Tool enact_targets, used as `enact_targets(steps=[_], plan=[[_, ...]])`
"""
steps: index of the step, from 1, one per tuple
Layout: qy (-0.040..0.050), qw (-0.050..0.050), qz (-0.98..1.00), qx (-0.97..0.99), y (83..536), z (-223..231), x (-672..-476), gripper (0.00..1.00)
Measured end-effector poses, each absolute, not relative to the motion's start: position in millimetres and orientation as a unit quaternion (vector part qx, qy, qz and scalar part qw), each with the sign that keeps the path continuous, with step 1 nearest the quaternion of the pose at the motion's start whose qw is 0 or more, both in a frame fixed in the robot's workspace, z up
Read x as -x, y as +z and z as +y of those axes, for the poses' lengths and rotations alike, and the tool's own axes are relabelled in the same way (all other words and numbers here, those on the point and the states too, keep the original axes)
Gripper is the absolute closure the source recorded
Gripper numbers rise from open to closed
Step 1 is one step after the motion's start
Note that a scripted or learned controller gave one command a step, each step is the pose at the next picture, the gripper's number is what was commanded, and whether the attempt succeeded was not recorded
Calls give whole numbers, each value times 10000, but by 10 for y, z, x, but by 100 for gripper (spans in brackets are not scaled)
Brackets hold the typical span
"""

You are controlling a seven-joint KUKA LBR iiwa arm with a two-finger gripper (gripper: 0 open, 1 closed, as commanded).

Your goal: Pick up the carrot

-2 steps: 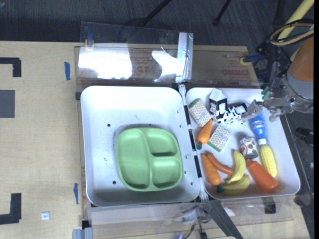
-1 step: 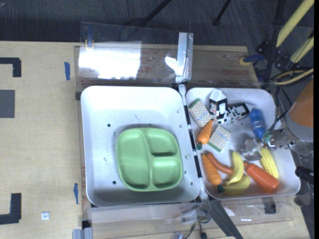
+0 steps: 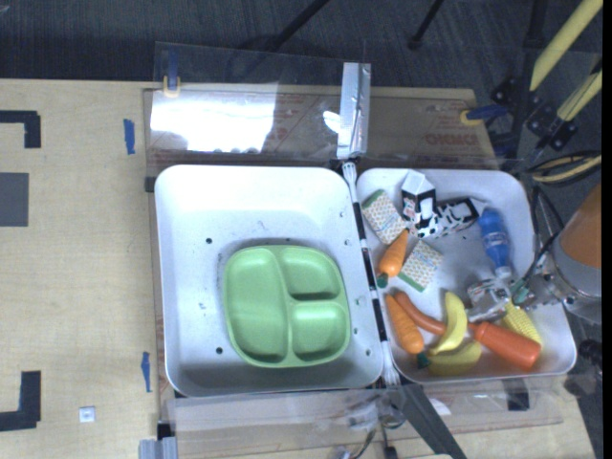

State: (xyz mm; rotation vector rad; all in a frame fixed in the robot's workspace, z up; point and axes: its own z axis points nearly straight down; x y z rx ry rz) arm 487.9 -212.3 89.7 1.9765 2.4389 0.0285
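Your gripper (image 3: pixel 490 296) sits low in the right bin (image 3: pixel 524 191), at the right of the frame, just above the banana (image 3: pixel 457 321) and beside the corn cob (image 3: pixel 525 321). Its open or closed state cannot be made out, and nothing is visibly held.

One carrot (image 3: pixel 393 253) lies near the bin's left wall; a longer carrot (image 3: pixel 405 323) lies below it, touching the banana.

You risk closing on the wrong thing: an orange-red item (image 3: pixel 507 344) (possibly another carrot) lies right under the gripper, crowded by the banana and corn. The carrots by the wall leave little room on that side.

The arm is cut off at the right edge, and the gripper blurs into cables.
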Motion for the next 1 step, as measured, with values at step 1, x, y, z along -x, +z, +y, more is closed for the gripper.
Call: enact_targets(steps=[1], plan=[[19, 34, 8641, -5033, 875, -1495, -4821, 0]])
